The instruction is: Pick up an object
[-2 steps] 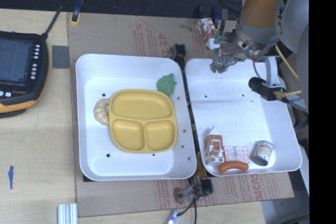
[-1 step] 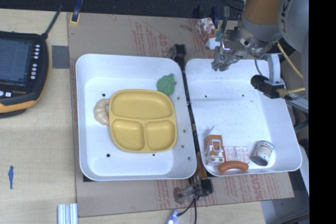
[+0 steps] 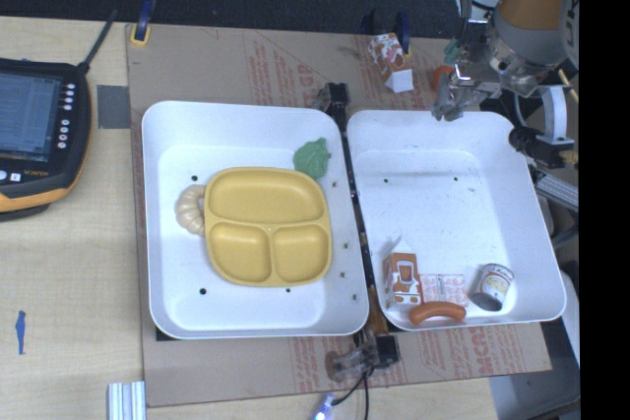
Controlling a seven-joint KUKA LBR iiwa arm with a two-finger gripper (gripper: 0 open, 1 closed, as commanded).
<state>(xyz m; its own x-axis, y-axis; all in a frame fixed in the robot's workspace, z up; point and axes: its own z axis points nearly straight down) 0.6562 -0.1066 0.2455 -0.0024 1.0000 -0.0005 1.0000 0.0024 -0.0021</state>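
Right bin (image 3: 522, 211), lower edge: a hot dog (image 3: 436, 313) lies lowest, with a brown carton (image 3: 402, 276) and a pale flat packet (image 3: 446, 287) just above it, and a small can (image 3: 493, 286) tipped at lower right.
Left bin (image 3: 167, 211): a yellow divided plate (image 3: 267, 224) fills the middle; a tan pastry (image 3: 190, 209) touches its left rim, and a green leafy piece (image 3: 312, 157) sits at its upper right.
Left of frame: a black and orange tablet (image 3: 37, 131) rests on the bench.
Above the bins: a small box (image 3: 388, 50) and white cube (image 3: 400, 80) on the cardboard.
Gripper (image 3: 450, 105): upper right of frame, over the right bin's far rim, nothing between its fingers; whether they are spread or pressed together I cannot tell.
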